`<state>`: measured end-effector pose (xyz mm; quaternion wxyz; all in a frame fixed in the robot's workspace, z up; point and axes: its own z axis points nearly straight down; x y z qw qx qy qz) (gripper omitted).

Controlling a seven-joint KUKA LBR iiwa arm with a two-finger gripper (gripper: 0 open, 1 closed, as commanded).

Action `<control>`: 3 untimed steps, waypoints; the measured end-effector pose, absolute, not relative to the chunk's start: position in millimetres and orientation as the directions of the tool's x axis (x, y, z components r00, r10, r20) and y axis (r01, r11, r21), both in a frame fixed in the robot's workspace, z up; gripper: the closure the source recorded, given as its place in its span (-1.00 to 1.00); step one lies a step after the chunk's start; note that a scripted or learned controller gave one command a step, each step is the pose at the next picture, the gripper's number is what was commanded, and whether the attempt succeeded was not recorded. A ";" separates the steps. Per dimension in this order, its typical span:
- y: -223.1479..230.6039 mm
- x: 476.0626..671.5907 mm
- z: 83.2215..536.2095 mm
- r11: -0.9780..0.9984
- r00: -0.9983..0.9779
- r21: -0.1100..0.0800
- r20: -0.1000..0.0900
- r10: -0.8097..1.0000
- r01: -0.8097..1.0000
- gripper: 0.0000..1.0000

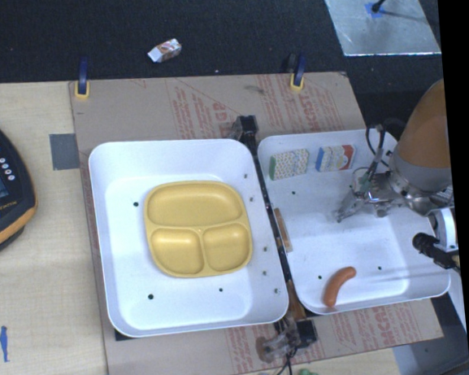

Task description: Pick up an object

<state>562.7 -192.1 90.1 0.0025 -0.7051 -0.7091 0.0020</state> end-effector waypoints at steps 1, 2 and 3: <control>-211.1 625.0 92.2 0.004 -0.004 -0.001 0.000 1.000 1.000 -1.00; -211.3 625.2 102.6 0.008 -0.008 -0.002 0.000 1.000 1.000 1.00; -170.3 588.0 185.3 0.004 -0.004 0.000 0.001 1.000 1.000 1.00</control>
